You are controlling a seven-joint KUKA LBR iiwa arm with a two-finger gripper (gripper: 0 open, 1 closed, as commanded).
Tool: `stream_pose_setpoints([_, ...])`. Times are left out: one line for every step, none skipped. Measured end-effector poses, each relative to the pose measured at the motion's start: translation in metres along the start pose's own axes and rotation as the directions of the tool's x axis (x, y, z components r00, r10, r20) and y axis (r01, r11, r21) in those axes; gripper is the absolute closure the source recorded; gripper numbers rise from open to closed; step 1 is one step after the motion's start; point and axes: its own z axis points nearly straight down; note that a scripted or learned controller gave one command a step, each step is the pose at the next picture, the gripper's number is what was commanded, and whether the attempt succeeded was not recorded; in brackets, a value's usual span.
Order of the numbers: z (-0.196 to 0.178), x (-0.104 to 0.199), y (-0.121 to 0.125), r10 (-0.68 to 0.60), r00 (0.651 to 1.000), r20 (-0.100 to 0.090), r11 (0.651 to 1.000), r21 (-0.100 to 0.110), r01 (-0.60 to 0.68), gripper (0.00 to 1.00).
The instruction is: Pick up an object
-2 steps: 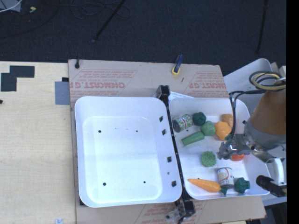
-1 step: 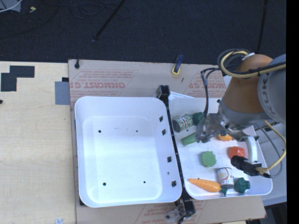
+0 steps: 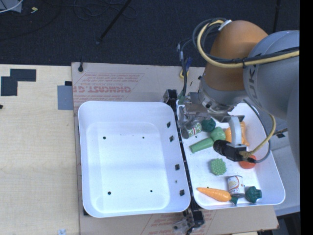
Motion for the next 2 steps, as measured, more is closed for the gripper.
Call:
stream_pose_setpoints([0.0494,0.0520,-0.0045,0.008,1.000,0.004,1.000,0.015,-0.009,1.00])
stream_pose_setpoints([0.0467,0.0497,-0.0040,0.010,1.000,0.006,1.000,0.012,-0.010,0.00])
